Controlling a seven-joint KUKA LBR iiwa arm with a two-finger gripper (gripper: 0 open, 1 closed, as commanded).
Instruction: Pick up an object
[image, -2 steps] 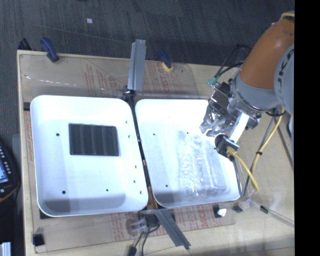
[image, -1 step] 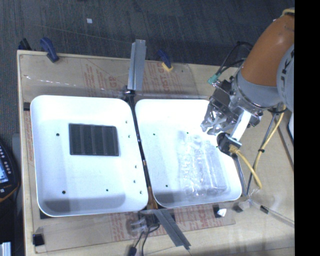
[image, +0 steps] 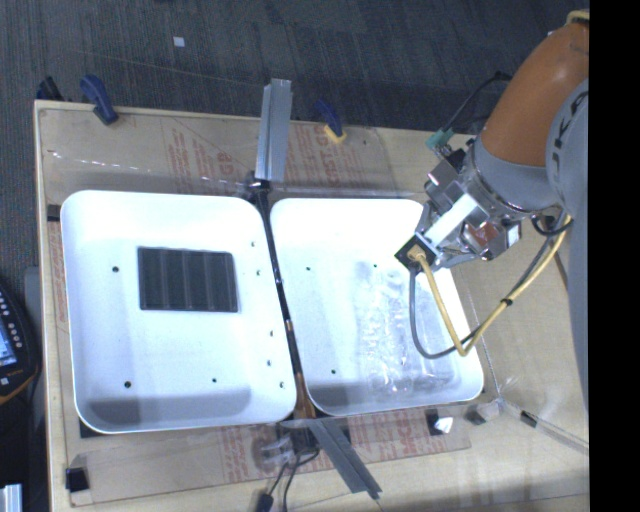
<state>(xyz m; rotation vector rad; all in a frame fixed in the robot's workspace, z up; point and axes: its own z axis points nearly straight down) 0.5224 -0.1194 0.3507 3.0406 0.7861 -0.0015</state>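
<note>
Counter: you have the counter (image: 150, 150) carrying two shallow white bins side by side, apparently so anything that slips lands inside a wall and not on the boards.
Left bin: the left bin (image: 90, 215) holds one dark ribbed slab (image: 188, 279), lying flat and square to the walls, well apart from every rim.
Right bin: the right bin (image: 340, 205) holds a crumpled clear plastic wrapper (image: 395, 330) along its right half, running down toward the near right corner.
Arm: the arm (image: 530, 100) reaches in over the far right corner of the right bin, wrist tilted toward the bin floor.
End effector: the end effector (image: 478, 236) sits above that corner, beside the rim and apart from the wrapper. You cannot tell from here how far open it is, and nothing shows in its hold.
Task's thing: either item would count. The wrapper is the nearer one, and the slab sits across the divider in the other bin.
Step in hand: I judge this as hovering ahead of a descent, with nothing lifted.
Next move: going for the wrapper would likely mean travelling toward the near wall, then lowering.
Risk: thin, shiny plastic may crumple or slide away, and you will find it hard to confirm a catch.
</note>
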